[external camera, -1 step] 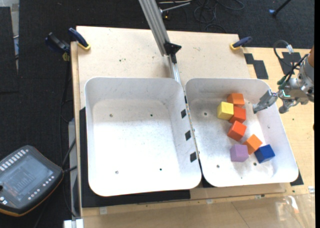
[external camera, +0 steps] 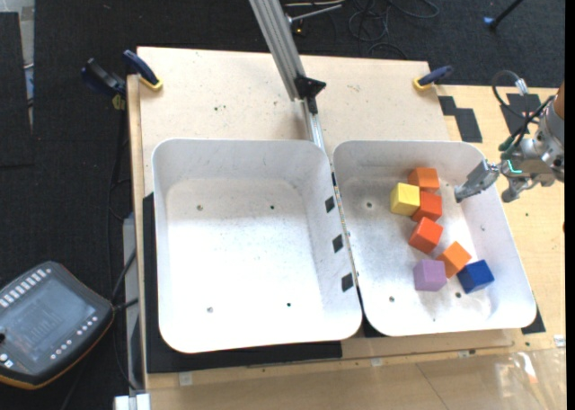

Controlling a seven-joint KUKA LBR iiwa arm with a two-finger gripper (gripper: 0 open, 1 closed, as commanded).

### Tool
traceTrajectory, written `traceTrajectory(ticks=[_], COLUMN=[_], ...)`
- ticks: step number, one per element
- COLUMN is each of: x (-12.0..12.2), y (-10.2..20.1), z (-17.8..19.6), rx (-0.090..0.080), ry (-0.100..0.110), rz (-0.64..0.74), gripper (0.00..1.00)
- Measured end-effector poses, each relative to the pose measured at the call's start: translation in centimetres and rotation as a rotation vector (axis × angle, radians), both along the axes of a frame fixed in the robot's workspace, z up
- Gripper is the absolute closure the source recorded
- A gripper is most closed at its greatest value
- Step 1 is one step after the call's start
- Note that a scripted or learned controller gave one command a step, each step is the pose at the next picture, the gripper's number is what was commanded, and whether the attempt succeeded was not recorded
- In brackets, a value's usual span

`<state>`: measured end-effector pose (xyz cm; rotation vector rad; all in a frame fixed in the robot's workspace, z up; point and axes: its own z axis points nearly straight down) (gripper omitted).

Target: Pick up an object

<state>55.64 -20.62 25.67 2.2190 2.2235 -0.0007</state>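
Several small cubes lie in the right bin (external camera: 386, 314): an orange one (external camera: 424, 178) at the top, a yellow one (external camera: 405, 199), two red-orange ones (external camera: 430, 206) (external camera: 426, 235), a smaller orange one (external camera: 455, 256), a purple one (external camera: 429, 274) and a blue one (external camera: 475, 276). My gripper (external camera: 494, 185) hangs over the right bin's upper right rim, just right of the top orange cube. It is open, its grey fingers (external camera: 473, 182) spread with nothing between them.
The left bin (external camera: 180, 332) sits beside the right one. A slanted metal rail (external camera: 269, 22) runs down to the gap between the bins. Clamps (external camera: 142, 69) (external camera: 433, 77) hold the board's far corners. A teach pendant (external camera: 45, 323) lies at lower left.
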Motion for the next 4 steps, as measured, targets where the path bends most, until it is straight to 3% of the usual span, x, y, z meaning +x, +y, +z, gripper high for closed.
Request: traceTrajectory(ticks=[2,3,4], x=[-0.7,-0.8,-0.6], y=[0.4,0.7,0.5], z=[-8.8,-14.1,-12.7], rx=[0.002,0.006,-0.002], ry=[0.004,-0.008,-0.018], rz=[-0.002,-0.002,-0.001], gripper=[0.0,0.0,1.0])
